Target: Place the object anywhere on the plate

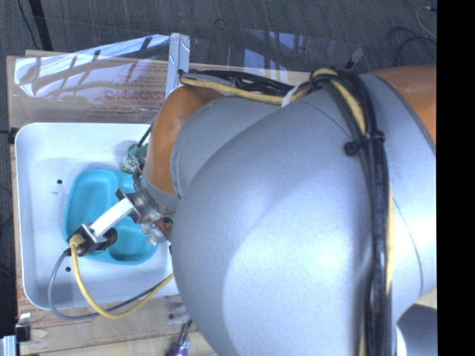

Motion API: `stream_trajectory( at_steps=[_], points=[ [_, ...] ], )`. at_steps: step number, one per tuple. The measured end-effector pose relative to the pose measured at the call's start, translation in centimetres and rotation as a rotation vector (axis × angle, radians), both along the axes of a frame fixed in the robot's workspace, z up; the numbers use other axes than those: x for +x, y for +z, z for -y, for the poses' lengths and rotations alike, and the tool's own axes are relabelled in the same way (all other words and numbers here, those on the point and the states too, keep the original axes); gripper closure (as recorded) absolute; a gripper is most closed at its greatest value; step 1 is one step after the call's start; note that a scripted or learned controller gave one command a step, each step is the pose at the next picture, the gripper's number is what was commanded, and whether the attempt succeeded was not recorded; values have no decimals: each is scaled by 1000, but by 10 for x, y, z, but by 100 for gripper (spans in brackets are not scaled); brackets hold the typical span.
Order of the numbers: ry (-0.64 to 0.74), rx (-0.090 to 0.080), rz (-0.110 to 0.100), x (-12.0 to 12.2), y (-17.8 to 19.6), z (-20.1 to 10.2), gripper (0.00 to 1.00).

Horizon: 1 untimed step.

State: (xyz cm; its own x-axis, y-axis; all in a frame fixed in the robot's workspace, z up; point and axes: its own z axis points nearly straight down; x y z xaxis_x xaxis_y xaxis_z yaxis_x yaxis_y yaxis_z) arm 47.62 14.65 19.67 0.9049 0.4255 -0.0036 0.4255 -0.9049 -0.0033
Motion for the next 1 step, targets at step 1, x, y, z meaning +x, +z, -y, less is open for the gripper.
stream_trajectory(
  at_steps=[1],
  points=[
    [-232, -2, 9, 1, 116, -12, 100]
  ],
)
